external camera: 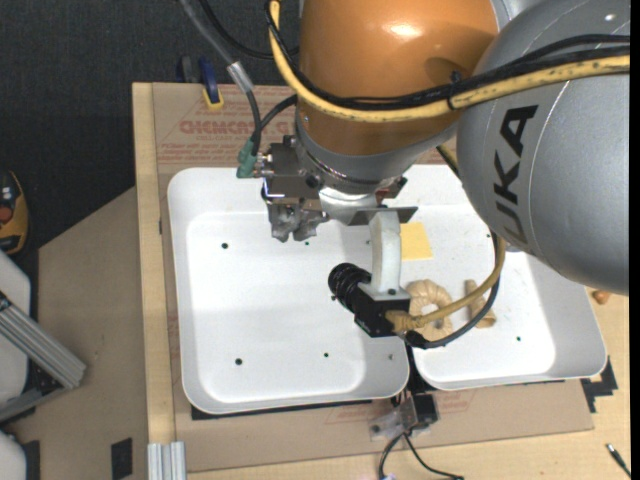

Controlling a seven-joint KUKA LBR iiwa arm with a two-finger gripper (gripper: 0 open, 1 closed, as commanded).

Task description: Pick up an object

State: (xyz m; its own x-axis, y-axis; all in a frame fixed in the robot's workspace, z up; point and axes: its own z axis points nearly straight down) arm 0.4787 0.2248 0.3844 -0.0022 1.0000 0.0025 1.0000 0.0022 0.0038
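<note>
Camera view shows the tool (293, 223) low over the left bin (215, 368), top part; I cannot tell its state. The yellow block (416, 240) and tan piece (430, 295) lie in the right bin (545, 358), well apart from the tool.

Two white bins (200, 298) side by side on brown board (150, 268); blue clamp (211, 83) at board's far edge

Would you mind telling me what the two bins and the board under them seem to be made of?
The left bin and right bin look like smooth, slightly glossy white plastic, with rounded moulded corners and soft reflections. The board looks like matte brown cardboard, with red printed lettering along its top; it may be thin fibreboard instead.
</note>
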